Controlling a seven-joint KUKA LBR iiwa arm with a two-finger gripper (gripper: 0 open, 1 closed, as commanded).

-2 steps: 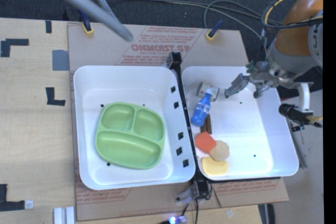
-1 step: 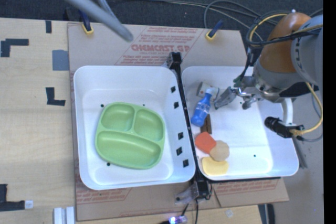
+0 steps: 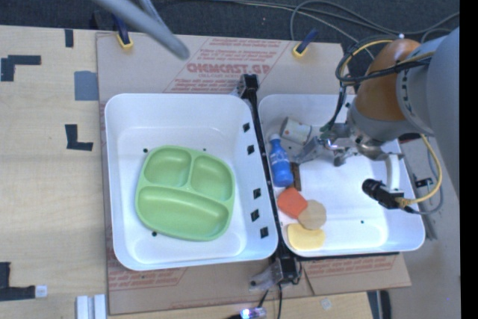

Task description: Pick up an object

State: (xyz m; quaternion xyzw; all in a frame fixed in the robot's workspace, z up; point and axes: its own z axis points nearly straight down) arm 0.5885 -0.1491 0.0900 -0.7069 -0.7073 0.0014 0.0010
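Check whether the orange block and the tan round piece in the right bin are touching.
Touching. The camera view shows the tan round piece overlapping the lower right edge of the orange block, with no white bin floor visible between them.

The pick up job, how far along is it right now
Nothing looks picked yet. The blue bottle, orange block, tan disc and yellow piece all lie in the right bin, along its left side. In hand: the gripper is low in that bin, beside the bottle and a small white object. Left: close on one item and lift it.
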